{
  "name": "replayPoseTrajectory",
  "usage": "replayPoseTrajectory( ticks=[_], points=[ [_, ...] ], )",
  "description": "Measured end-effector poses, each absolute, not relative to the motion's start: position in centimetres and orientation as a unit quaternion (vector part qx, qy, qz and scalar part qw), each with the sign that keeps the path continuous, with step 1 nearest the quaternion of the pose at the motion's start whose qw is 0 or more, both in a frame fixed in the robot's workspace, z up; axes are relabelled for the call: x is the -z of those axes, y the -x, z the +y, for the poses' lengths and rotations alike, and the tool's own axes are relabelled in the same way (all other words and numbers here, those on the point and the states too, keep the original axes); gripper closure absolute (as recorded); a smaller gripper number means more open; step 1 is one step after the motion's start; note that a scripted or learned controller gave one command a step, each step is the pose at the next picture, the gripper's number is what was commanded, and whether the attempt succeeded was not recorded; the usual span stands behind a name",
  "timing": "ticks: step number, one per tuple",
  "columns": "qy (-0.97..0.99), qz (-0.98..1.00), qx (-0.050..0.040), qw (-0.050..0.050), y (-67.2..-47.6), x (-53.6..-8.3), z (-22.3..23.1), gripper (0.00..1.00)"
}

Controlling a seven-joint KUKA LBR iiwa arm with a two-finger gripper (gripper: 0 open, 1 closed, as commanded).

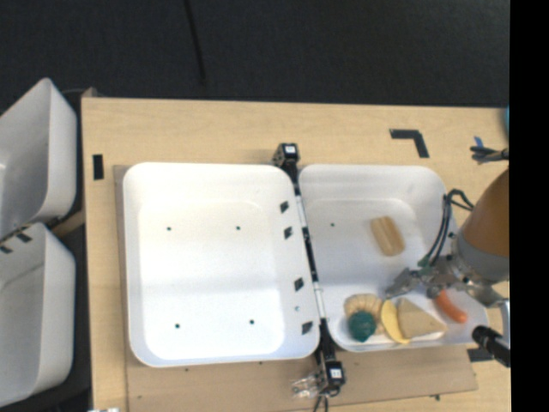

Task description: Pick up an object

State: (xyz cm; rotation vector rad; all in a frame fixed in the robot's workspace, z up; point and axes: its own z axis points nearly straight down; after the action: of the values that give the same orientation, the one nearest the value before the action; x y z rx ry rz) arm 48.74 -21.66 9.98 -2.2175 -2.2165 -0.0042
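Camera view: gripper (412, 283) low in right bin (360, 183), jaws look parted, nothing between them. Banana (392, 323) just below, jammed against teal ball (362, 324) and tan wedge (420, 320). Risk: crowding, finger glances off, grabs nothing.

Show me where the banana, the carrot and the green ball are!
banana (391, 323): camera view, middle of its yellow curve.
carrot (452, 308): camera view, middle of its orange body.
green ball (362, 324): camera view, its rounded top.
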Motion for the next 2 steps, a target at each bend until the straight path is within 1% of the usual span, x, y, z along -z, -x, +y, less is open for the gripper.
replayPoseTrajectory(
  ticks=[1,2],
  points=[
    [0.709,-0.705,0.0014,-0.001,-49.07,-11.14,-21.85,1.00],
    [0.710,-0.704,0.0015,-0.001,-49.06,-11.09,-21.82,0.00]
  ],
)
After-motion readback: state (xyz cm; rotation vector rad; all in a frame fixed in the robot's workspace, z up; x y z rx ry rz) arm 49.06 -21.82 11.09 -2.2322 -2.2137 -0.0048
